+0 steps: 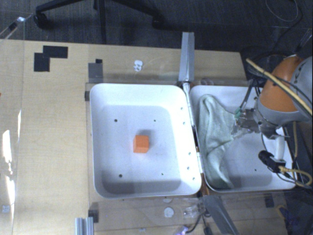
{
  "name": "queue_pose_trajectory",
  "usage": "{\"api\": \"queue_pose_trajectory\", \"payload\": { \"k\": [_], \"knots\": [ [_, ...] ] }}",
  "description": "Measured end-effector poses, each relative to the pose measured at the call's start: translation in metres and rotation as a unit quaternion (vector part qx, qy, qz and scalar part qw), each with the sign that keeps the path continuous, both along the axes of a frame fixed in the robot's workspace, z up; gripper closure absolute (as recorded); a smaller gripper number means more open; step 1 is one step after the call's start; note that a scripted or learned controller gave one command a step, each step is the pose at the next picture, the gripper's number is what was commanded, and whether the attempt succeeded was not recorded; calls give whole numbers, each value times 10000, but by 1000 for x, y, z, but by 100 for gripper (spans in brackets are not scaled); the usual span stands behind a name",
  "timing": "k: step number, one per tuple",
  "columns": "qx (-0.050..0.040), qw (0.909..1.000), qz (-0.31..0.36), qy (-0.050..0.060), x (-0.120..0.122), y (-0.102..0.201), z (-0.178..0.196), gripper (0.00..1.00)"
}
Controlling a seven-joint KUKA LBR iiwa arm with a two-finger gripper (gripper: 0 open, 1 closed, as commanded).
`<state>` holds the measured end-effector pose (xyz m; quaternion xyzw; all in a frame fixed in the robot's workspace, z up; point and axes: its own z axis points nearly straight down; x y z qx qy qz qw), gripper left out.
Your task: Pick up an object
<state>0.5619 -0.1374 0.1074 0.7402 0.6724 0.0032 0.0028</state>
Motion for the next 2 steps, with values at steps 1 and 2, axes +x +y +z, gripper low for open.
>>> {"api": "queue_pose_trajectory", "payload": {
  "k": [1,2],
  "knots": [
    [-2,9986,-525,16,37,-1,19,100],
    [2,9891,-1476,23,71,36,108,100]
  ]
}}
